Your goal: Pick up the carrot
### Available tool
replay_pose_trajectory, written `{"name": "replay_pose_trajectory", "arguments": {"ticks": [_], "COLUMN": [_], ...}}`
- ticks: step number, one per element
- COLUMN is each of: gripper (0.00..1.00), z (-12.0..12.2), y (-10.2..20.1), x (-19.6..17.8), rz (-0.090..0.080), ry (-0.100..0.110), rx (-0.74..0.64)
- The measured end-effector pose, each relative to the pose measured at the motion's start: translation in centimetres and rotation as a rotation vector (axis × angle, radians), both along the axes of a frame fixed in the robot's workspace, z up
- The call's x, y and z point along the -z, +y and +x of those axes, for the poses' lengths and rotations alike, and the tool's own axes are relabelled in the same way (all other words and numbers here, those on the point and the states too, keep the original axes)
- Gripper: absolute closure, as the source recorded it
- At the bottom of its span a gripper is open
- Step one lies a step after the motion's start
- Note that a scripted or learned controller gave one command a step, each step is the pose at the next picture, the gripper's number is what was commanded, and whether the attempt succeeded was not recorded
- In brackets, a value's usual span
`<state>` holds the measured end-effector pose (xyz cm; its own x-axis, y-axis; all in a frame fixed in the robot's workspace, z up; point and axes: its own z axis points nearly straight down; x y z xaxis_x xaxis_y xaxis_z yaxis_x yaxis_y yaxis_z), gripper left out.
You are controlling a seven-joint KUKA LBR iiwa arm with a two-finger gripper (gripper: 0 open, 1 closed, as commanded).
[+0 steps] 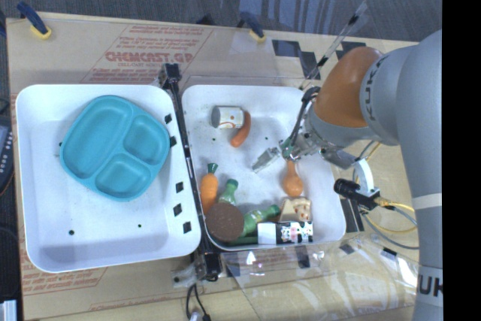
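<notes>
The carrot (209, 189), orange with a small green top, lies near the left wall of the right bin (263, 98), pointing toward the front. My gripper (266, 159) hangs over bare bin floor in the middle of that bin, a hand's width to the right of the carrot and slightly behind it. Its two thin metal fingers look slightly apart, open, with nothing between them. The grey arm with its orange band (346, 98) reaches in from the right.
Around the carrot lie a green bottle (228, 192), a brown disc (224, 222) and a black-and-white carton (289, 233). An orange gourd-like piece (293, 178) sits under the wrist. A grey can (224, 116) and a red-orange sausage (240, 133) are behind. The left bin (45, 237) holds a blue divided tray (115, 146).
</notes>
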<state>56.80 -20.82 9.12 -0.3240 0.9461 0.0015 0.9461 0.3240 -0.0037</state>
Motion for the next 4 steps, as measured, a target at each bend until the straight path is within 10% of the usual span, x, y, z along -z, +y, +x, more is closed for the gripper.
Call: {"name": "replay_pose_trajectory", "arguments": {"ticks": [1, 2, 3, 4], "gripper": [0.00, 0.00, 0.00, 0.00], "z": [-4.0, -1.5, 2.9, -2.5], "y": [7.3, 10.1, 15.0, 11.2], "x": [-4.1, 0.0, -10.2, 0.3], "rz": [0.002, -0.005, -0.002, 0.001], "ry": [0.002, 0.000, -0.001, 0.006], "rx": [-0.043, 0.113, 0.258, 0.051]}}
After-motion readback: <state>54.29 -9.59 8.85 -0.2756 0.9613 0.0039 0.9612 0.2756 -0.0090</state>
